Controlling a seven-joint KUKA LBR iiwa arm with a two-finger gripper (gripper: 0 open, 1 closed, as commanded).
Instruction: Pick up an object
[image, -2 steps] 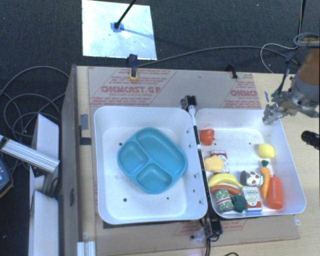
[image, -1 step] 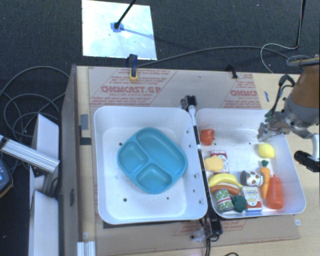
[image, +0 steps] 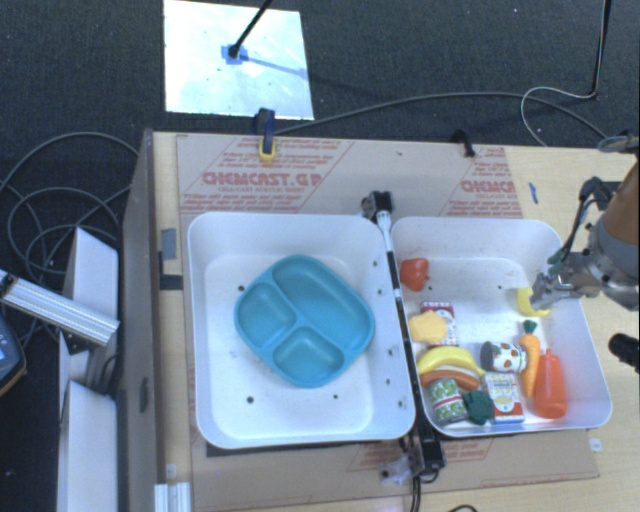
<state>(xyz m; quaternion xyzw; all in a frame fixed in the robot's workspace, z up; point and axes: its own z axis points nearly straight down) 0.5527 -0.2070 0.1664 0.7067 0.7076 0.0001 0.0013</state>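
Observation:
The right bin (image: 470, 243) holds several toy foods: a red piece (image: 413, 271), a yellow piece (image: 428, 327), a banana (image: 448, 358), a small dark can (image: 503, 356), a carrot (image: 531, 362) and an orange bottle (image: 550, 386). My gripper (image: 550, 289) reaches in from the right and hangs over the bin's right side. It sits just above and right of a small yellow object (image: 529, 301), partly covering it. Nothing visibly hangs from the gripper.
A blue divided plate (image: 303, 320) lies in the left bin (image: 215, 300). The divider rail (image: 395, 300) runs between the two bins. Small packets (image: 452, 405) crowd the right bin's front edge. Cables trail over the dark floor behind the bench.

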